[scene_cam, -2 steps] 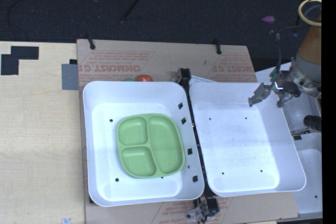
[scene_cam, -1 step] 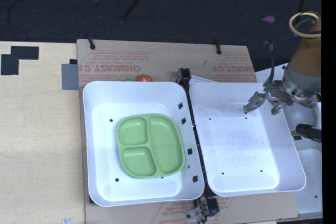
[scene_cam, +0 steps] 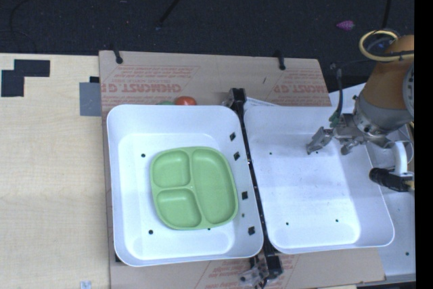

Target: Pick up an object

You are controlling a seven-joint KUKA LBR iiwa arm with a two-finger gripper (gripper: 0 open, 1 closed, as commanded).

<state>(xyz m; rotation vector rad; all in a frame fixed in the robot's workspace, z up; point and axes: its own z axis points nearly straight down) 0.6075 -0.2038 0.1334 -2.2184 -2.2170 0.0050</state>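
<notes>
A light green divided plate (scene_cam: 194, 187) with three compartments lies flat in the left white bin (scene_cam: 128, 145). My gripper (scene_cam: 333, 144) hangs over the upper right part of the right white bin (scene_cam: 304, 227), far to the right of the plate. Its two grey fingers (scene_cam: 316, 143) are spread apart and open, with nothing between them. The grey arm with its orange band (scene_cam: 396, 57) comes in from the right edge.
A small red object (scene_cam: 185, 101) and a bit of green (scene_cam: 164, 103) peek out just behind the left bin's far rim. A black divider (scene_cam: 247, 172) runs between the bins. Cardboard (scene_cam: 203, 78) lies under both, and a wooden bench top (scene_cam: 47, 172) lies to the left.
</notes>
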